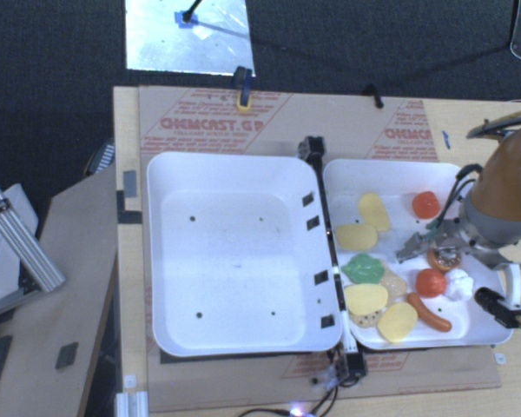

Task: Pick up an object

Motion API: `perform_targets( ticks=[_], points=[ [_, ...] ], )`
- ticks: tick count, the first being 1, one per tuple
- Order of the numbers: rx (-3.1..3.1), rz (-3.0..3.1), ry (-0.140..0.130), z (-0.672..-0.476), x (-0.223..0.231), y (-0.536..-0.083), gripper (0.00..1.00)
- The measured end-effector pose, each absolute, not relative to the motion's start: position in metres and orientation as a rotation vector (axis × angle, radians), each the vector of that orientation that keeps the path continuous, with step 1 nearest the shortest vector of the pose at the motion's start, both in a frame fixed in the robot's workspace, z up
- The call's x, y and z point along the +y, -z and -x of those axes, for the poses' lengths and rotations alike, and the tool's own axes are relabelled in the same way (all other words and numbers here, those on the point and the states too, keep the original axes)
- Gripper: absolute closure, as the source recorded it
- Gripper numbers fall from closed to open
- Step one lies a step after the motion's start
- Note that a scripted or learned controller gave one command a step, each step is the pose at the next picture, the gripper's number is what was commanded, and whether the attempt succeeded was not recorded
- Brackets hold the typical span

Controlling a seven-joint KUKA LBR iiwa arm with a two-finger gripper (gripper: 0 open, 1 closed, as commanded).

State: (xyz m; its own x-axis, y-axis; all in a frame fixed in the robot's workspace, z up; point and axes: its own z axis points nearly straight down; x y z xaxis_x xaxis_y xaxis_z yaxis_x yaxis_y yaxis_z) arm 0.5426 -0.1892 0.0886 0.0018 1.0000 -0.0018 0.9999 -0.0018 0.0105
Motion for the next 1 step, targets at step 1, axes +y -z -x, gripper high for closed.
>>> perform_targets(
  ticks=[1],
  points=[
    [2.225, -2.207, -0.006, -0.5930, -0.1298, -0.0868, 0.00]
  ],
)
